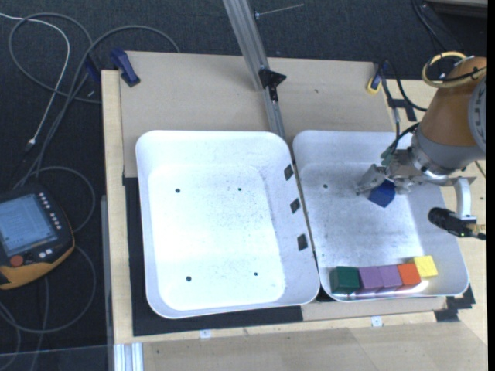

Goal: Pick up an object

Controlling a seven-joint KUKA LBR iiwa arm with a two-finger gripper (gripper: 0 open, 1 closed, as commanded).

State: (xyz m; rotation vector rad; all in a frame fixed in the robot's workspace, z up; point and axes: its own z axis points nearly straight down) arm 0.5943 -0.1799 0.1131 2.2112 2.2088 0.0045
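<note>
My gripper [380, 185] hangs over the back middle of the right bin [340, 230], reaching in from the right. A blue block [382, 197] sits right at its tip, partly covered by it. Whether the block is gripped or only lies under the tip I cannot tell. Along the right bin's front edge lies a row of blocks: green [346, 278], purple [379, 276], orange [408, 273] and yellow [426, 267].
The left bin [155, 207] stands beside the right one, with a shared divider between them. A slanted metal rail [251, 37] crosses the back of the bench. A handheld control pad [27, 230] lies on the floor at the left.
</note>
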